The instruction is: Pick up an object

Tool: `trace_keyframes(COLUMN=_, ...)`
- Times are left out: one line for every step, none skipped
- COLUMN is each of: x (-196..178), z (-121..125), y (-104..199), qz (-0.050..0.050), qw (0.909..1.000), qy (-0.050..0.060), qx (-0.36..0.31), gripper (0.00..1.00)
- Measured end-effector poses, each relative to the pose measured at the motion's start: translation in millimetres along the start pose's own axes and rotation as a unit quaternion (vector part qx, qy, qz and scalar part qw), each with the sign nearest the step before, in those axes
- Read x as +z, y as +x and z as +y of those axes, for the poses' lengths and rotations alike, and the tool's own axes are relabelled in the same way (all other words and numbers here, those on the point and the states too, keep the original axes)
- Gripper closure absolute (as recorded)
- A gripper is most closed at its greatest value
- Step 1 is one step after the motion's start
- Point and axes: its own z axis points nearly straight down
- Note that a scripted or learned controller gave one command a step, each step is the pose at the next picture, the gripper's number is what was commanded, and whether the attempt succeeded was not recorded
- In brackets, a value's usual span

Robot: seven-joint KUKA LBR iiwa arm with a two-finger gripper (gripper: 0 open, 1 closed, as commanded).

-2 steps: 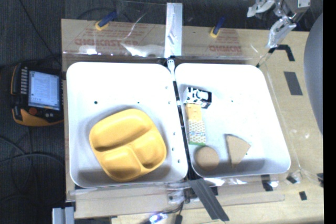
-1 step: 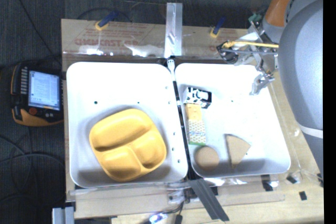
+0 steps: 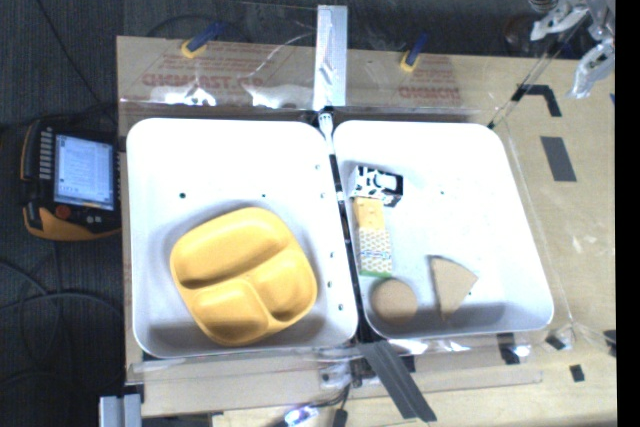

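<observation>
The right bin [image 3: 500, 215] holds several objects along its left and front sides. A small black-and-white item [image 3: 377, 182] lies near the divider. Just below it lies a narrow yellow and green packet [image 3: 373, 235]. A round brown disc [image 3: 392, 298] and a brown wedge [image 3: 452, 283] rest near the front wall. A yellow divided plate [image 3: 243, 273] lies in the left bin [image 3: 160, 165]. My gripper [image 3: 572, 35] hangs at the top right, beyond the bench's far right corner, well away from both bins and with nothing in it.
A handheld pendant with a lit screen [image 3: 75, 177] lies left of the bench. A metal post [image 3: 331, 55] stands behind the divider between the bins. Blue and yellow clamps [image 3: 203, 39] hold plastic sheeting at the back. Black tape marks [image 3: 556, 158] sit on the board to the right.
</observation>
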Motion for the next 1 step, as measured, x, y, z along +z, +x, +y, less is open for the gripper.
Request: trace_keyframes(x=-2.3, z=-15.9, y=-9.5, qz=-0.001, qw=0.9992, qy=0.000, qx=-0.041, gripper=0.00)
